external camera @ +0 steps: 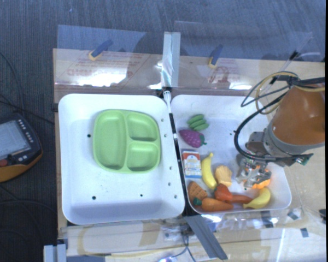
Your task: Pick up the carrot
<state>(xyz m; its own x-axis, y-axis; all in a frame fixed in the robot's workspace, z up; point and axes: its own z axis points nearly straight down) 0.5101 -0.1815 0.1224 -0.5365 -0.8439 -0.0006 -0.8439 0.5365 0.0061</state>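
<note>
The glossy orange plastic toy carrot point(217, 204) looks light, stiff and slick; grab mid-body, near the right white bin's point(229, 103) front edge. Can't tell how the two-finger gripper point(251, 174) is set.

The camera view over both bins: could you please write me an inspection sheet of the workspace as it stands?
Surface: two shallow white bins side by side, left bin and right bin, on a bench.
Job's things: carrot lying at the right bin's front edge, apart from the claw.
Clutter: green divided plate in the left bin; in the right bin, grapes, green vegetable, small carton, two bananas, other toy food crowded by the carrot.
Grippers: claw low over the right bin's front right part.
Cables: black and yellow cables looped above the wrist.
Surroundings: handheld control pendant on the carpet, left of the bench.
</note>
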